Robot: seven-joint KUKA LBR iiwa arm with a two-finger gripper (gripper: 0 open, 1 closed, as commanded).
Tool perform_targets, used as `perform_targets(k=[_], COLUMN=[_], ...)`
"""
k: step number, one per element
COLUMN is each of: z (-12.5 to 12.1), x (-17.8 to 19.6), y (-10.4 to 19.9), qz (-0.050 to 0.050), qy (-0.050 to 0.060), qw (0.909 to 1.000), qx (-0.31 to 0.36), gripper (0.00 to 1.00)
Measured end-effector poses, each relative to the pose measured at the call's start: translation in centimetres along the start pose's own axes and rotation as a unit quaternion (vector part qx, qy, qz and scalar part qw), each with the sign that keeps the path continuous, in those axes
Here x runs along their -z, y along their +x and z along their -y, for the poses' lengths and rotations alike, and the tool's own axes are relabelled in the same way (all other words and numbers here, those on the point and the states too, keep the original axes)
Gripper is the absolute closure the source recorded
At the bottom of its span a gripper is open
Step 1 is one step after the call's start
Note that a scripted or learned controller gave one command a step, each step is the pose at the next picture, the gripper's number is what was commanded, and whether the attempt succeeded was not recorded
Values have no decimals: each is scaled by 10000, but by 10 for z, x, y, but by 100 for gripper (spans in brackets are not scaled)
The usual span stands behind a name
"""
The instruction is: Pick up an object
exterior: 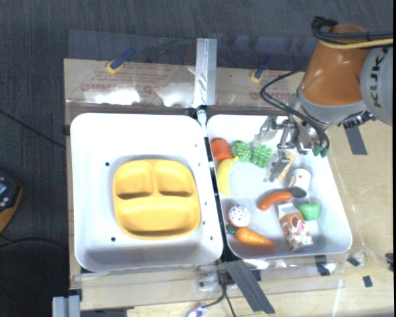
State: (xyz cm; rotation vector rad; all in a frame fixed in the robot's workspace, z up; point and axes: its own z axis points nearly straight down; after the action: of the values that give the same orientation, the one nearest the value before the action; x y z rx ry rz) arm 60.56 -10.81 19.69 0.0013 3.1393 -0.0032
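My gripper (278, 166) hangs over the upper middle of the right bin (340, 233), below the orange wrist band. Just left of it lie a bumpy green piece (261, 154) and a green broccoli (241, 150). A white cylinder with a dark end (299, 179) lies just below and right of it. An orange-red sausage (275, 199) lies further down. A small pale yellow thing shows right beside the gripper tip; I cannot tell whether it is held.
The right bin also holds a red-orange piece (219, 148), a yellow fruit (224, 176), a speckled white ball (239, 214), a carrot (253, 237), a small carton (294, 228) and a green pepper (309, 211). A yellow divided tray (157, 197) lies in the left bin (92, 150).
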Motion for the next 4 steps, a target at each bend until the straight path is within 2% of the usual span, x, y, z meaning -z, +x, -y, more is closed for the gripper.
perform_targets(k=[1, 2, 3, 4], z=[11, 11, 10, 11], x=[-106, -95, -95, -86], y=[43, 41, 41, 40], qz=[56, 84, 82, 95], qy=[9, 33, 32, 47], qw=[9996, 9996, 9996, 9995], qx=[270, 280, 281, 282], gripper=[0, 100, 0, 100])
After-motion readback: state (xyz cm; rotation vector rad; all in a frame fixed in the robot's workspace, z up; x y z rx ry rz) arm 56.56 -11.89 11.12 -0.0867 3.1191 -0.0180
